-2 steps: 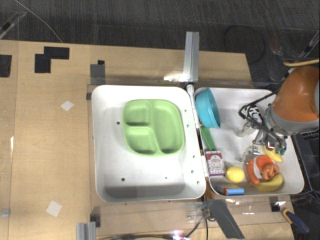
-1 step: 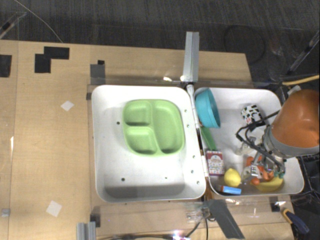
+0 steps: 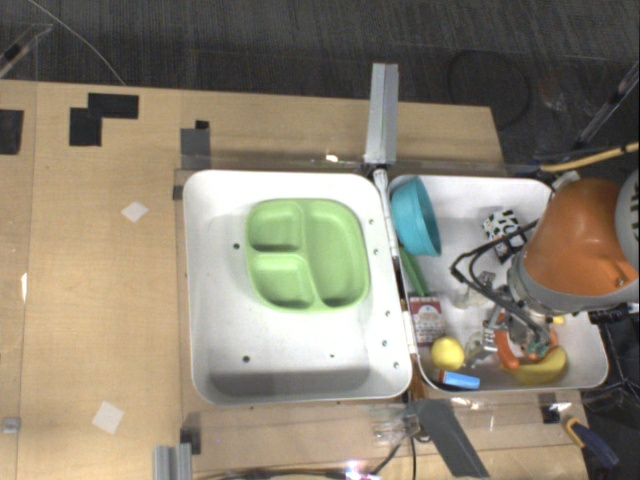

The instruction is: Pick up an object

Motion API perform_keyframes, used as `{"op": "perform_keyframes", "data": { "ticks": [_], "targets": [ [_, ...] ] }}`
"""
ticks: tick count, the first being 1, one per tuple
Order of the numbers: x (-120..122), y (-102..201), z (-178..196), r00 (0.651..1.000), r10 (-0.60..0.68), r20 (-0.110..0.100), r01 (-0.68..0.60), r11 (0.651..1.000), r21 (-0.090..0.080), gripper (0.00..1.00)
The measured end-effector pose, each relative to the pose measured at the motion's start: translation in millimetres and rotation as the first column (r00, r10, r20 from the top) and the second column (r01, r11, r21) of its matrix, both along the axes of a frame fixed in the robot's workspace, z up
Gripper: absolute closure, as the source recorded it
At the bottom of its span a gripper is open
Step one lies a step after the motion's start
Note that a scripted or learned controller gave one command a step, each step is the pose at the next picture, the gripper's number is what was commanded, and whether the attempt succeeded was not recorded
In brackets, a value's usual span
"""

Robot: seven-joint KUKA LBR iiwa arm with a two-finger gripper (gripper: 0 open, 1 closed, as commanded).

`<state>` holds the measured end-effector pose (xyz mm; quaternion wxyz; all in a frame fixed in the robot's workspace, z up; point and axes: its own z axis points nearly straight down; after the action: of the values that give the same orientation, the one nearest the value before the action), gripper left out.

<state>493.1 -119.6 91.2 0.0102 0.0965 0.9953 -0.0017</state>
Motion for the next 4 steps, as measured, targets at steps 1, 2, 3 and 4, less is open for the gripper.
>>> {"op": "perform_keyframes", "data": {
  "ticks": [1,2,3,4],
  "targets": [
    [106,-68,11,1.0,0.019,-0.01,-0.019,1.0,0.003,0.0],
    [70,-56,-2,0.994,-0.106,-0.006,0.106,0.994,0.004,0.0],
    [14,-40,-1,0.99,-0.142,-0.006,0.142,0.99,0.004,0.0],
    [0,-34,0,0.973,-0.229,0.002,0.229,0.973,0.004,0.0]
  ]
}}
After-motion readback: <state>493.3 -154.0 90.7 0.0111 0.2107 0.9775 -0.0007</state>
